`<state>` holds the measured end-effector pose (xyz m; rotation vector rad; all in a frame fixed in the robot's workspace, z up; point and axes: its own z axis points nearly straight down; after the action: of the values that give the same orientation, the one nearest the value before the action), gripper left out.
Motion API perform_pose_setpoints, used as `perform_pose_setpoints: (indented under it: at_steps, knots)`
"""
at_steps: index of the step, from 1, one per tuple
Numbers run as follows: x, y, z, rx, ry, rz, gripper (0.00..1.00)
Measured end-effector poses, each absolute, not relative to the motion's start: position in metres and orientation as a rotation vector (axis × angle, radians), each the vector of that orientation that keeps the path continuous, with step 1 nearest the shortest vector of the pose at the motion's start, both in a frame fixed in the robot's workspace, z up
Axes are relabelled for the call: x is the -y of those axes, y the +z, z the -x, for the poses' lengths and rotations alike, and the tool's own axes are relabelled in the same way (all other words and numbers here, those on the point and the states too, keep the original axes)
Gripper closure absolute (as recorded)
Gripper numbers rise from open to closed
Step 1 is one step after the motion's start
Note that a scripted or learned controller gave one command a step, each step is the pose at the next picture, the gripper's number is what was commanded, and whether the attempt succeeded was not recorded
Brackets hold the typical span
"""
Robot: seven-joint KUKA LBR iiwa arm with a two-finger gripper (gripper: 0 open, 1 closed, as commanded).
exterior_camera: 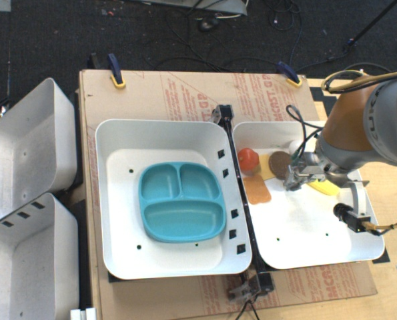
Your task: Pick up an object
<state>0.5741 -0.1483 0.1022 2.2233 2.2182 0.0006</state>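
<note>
The bench [185,92] carried 2 shallow white bins side by side. The left bin [118,199] contained 1 teal divided plate [182,201] with 3 compartments, lying flat near the bin's centre.

The right bin [305,245] contained the loose items, all grouped in its upper half. A red ball [248,158] lay at the 10 o'clock position of this bin, close to the dividing wall. An orange flat piece [257,189] lay just at 6 o'clock of the red ball. A brown round item [279,165] lay at 3 o'clock of the red ball, near it. A yellow item [323,187] lay at 3 o'clock of the bin's centre, partly covered by the arm.

The arm [361,125] reached in from 3 o'clock, its orange band above the wrist. The gripper [293,181] sat low over the right bin, just at 4 o'clock of the brown round item and between it and the yellow item. Whether the jaws were released or clenched could not be determined, and no item was seen between them.

A black part [348,213] of the tool with a cable hung at 5 o'clock of the gripper.
</note>
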Motion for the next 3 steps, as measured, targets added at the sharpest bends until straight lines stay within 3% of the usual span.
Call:
perform_pose_setpoints:
  at_steps: [3]
  knots:
    - [0.134, 0.272, -0.571, -2.223, 0.002, -2.215, 1.00]
